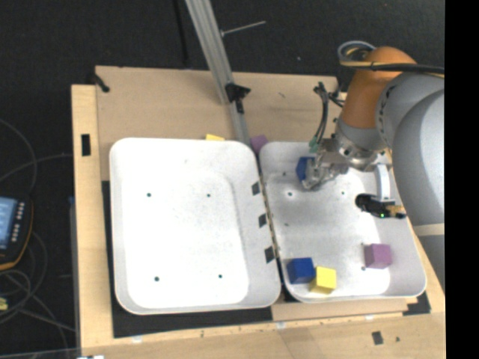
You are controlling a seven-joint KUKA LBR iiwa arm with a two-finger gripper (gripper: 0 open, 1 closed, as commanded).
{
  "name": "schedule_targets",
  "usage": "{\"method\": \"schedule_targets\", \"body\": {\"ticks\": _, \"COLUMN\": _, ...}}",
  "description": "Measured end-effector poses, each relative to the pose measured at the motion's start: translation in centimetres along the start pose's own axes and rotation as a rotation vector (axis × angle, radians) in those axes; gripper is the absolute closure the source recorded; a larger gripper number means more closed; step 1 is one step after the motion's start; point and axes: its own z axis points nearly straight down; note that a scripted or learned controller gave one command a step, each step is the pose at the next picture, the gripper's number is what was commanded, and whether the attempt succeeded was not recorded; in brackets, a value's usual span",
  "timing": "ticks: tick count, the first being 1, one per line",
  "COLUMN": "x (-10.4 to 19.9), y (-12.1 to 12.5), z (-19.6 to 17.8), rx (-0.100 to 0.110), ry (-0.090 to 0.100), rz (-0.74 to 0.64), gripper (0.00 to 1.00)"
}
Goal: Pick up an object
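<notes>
A blue cube (pixel 301 269) and yellow cube (pixel 325 278) touch at the right bin's (pixel 400 253) near rim, a purple block (pixel 377 256) beside. Toward its far end, the gripper (pixel 317 178) grasps a blue block (pixel 304 168).

A light brown wooden bench (pixel 172 103) sits on a dark black floor (pixel 90 21). A grey metal pole (pixel 213 47) leans up from the bench toward the top. Thin cables (pixel 30 163) lie on the floor at the left. Near them, at the left edge, is a small device with a blue screen (pixel 11 226). The light is even and soft.
</notes>
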Motion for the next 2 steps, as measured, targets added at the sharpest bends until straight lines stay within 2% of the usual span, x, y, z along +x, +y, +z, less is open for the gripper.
{"method": "schedule_targets", "body": {"ticks": 1, "x": 0.1, "y": 0.1, "z": -0.1, "rx": -0.002, "ry": 0.0, "rz": -0.006, "gripper": 0.0}}
{"method": "schedule_targets", "body": {"ticks": 2, "x": 0.1, "y": 0.1, "z": -1.2, "rx": -0.004, "ry": -0.002, "rz": -0.009, "gripper": 1.0}}
